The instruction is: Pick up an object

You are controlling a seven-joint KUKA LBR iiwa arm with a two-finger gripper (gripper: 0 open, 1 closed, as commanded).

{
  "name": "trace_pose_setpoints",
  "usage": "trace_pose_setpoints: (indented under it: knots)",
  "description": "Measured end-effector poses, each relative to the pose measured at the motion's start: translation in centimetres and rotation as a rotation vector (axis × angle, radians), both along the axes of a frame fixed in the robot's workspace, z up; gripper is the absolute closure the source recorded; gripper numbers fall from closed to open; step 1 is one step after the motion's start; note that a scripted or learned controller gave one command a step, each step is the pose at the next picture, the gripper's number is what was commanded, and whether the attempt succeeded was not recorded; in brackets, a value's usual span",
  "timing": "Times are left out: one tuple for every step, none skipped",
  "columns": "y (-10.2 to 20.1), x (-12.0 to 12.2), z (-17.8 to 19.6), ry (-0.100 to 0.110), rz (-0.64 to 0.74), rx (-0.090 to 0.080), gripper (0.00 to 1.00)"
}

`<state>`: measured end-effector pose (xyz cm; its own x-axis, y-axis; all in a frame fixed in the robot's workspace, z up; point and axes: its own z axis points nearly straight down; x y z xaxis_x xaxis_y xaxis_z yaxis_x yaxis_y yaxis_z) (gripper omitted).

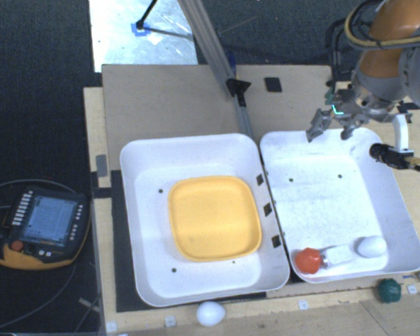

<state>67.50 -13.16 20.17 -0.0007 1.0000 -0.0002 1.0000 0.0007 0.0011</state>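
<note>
My jaws [332, 129] hang over the far edge of the right-hand shallow white bin [339, 191], near its upper right corner. The two dark fingers are spread apart with open space between them — nothing is pinched. My grey arm with the orange band [393, 25] comes in from the right.

Right bin, near edge: three items in a row. A round orange-red ball [308, 260] lies at the near left corner. Just beside it, touching or nearly so, is a small pale cylinder-like piece [337, 254]; its exact form is too blurred to tell. A white egg-shaped object [371, 246] rests to the right of that. All three are well apart from my jaws, at the opposite end of the bin.

Left-hand white bin [145, 203]: a yellow square plastic plate with rounded corners [214, 217] lies flat at its centre.

On the worktop [332, 312], outside the bins — a second white egg-shaped object [210, 313] lies just before the left bin's near rim, and a dark green ball [388, 290] lies off the right bin's near right corner.

A handheld control pendant with a lit screen [42, 225] lies on the dark floor to the left.
</note>
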Motion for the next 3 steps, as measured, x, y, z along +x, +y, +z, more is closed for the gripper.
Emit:
trace_pose_setpoints:
  knots:
    - [0.0,0.0,0.0,0.0,0.0,0.0,0.0]
    - [-0.4,0.4,-4.3,0.003,-0.001,0.0,0.0]
    - [0.1,1.2,-9.9,0.004,0.001,0.001,0.0]
